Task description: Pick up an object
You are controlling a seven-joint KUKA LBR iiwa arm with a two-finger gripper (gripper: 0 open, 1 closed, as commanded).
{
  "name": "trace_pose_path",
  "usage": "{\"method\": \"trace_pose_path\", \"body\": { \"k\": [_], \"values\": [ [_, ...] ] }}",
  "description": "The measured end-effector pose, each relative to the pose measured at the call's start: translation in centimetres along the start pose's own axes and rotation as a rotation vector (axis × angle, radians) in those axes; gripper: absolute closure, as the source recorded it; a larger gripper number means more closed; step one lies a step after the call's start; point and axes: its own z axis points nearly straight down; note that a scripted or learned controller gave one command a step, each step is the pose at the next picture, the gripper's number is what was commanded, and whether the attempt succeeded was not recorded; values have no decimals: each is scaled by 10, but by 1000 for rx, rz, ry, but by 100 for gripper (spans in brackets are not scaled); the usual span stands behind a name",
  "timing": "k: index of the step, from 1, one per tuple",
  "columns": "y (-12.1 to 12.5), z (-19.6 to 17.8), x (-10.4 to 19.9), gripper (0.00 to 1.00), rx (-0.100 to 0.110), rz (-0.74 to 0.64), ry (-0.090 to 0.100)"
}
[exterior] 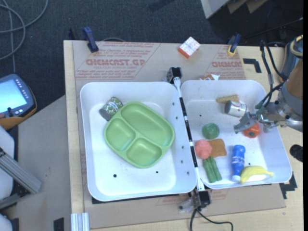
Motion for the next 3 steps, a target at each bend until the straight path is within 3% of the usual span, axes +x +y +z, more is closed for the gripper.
{"method": "trace_pose_path", "body": {
  "k": [1,2,3],
  "values": [
    [-16,146,-21,0,6,4,3],
    [-13,128,-20,100,-5,0,-1],
    [2,35,74,100,-10,-10,1]
  ]
}}
